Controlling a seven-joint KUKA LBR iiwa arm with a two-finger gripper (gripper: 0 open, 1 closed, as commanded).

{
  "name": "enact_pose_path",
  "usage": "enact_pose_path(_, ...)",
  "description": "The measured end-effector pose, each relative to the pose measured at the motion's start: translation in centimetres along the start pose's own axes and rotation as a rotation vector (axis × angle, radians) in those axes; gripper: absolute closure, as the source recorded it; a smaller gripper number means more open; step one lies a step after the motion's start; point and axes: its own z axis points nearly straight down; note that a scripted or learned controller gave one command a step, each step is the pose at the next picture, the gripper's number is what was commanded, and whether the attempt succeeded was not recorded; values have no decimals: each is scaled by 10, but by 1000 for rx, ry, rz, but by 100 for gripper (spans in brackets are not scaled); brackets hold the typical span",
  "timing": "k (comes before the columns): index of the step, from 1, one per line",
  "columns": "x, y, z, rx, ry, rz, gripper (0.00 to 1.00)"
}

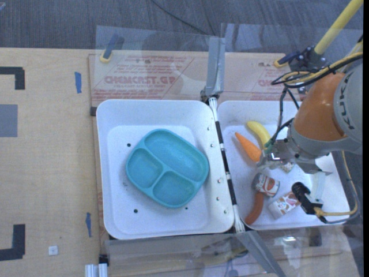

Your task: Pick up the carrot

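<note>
- The fingers of the gripper (272,156) are too small and too shadowed to read, so I cannot tell whether they are apart or together; nothing can be made out between them.
- The carrot (248,146) lies in the right bin (228,113), in its upper left part, near the divider between the two bins.
- From the gripper the carrot lies just beside it, to the view's left and a little up. Whether they touch cannot be told.
- The carrot's long axis runs at a slant, from its narrow end at upper left to its thick end at lower right, so the thick end points toward the gripper.
- A banana (259,133) lies just right of the carrot, close enough to crowd a grasp from that side.
- A can (266,184) sits below the gripper, with a sausage (256,208) below it, near the bin's bottom edge, and a carton (284,203) beside it.
- The arm reaches in from the view's right, its orange band (323,111) above the bin's right half, the wrist pointing down and left into the bin.
- Judged from this, the coming move is a short shift left and up, with the jaws set across the slanted axis.
- The left bin (109,154) holds a blue plate (167,167), well apart from the work.
</note>
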Motion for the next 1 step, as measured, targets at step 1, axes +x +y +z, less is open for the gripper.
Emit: enact_pose_path(1, 27, -39, -79, 25, 8, -20, 100)
